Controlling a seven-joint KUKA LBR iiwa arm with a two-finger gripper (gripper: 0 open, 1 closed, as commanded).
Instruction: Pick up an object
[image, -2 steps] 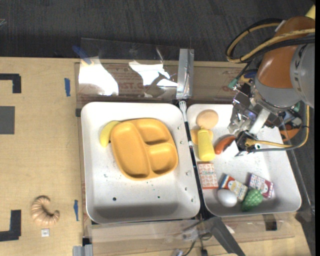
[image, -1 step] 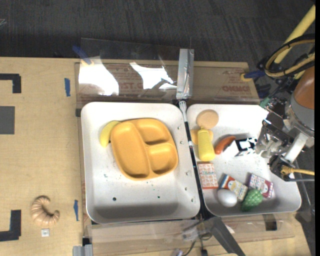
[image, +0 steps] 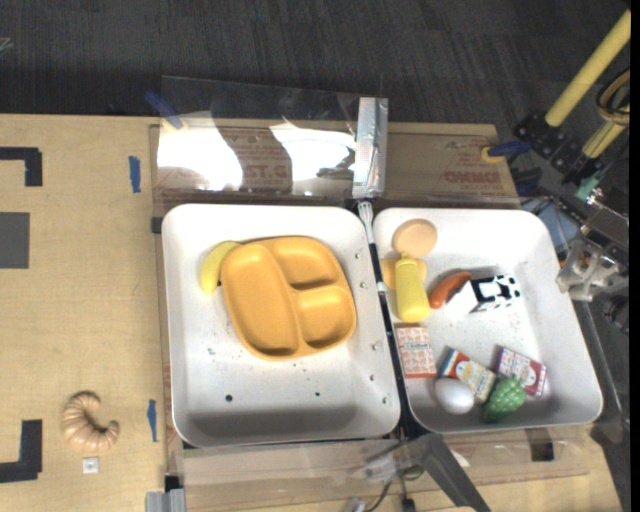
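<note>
While choosing a target, favour the right bin (image: 560, 330), crowded with small pieces and nearest the arm's side. Best candidate by this reading: the yellow bottle (image: 411, 288), lying lengthwise at that bin's left, just beside the dividing wall and touching or nearly touching the peach-coloured round piece (image: 415, 238) at its far end. Approach from straight above, spanning its narrow width, and keep clear of the wall. Second choice: the orange-red sausage shape (image: 449, 288) just right of it, free on both long sides.

Avoid the near cluster of white ball (image: 453, 396), green lump (image: 505, 397) and small cartons (image: 468, 371), packed too tightly for a clean closure. Skip the orange divided plate (image: 288, 295) in the left bin (image: 190, 400): probably too broad and flat.

Cannot tell how far open the tool is, nor whether anything is held; check before descending.
</note>
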